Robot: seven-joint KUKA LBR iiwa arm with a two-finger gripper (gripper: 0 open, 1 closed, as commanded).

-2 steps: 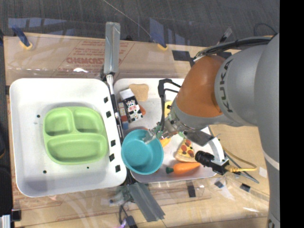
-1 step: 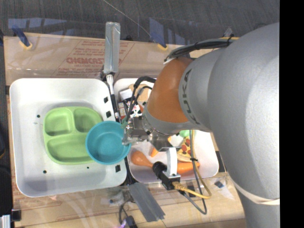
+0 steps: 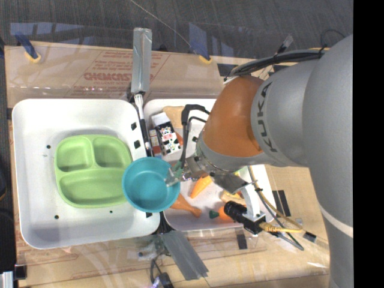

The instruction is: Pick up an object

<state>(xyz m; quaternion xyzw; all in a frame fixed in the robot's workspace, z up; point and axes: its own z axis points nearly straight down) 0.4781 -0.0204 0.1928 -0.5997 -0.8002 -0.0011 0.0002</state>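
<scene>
Nearest the camera, strips of grey tape [image 3: 180,254] lie on the table [image 3: 300,263] by the near edge of the two bins. In the right white bin [image 3: 180,221] sit orange carrot-shaped toys [image 3: 201,186], one near the middle and another closer to the near wall, with a small green piece beside them. Above the divider between the bins hangs a round teal plastic bowl [image 3: 148,183], its open side facing up and its left part over the near right corner of the left white bin [image 3: 30,161]. The fingers [image 3: 177,174] touch the bowl's right rim and appear to pinch it, though how far apart they stand cannot be told. To the left, a light green compartment plate [image 3: 90,171] lies flat in the left bin. Farther back in the right bin is a small white patterned box [image 3: 168,138]. The grey arm with its orange band [image 3: 240,122] covers much of the right bin.
</scene>
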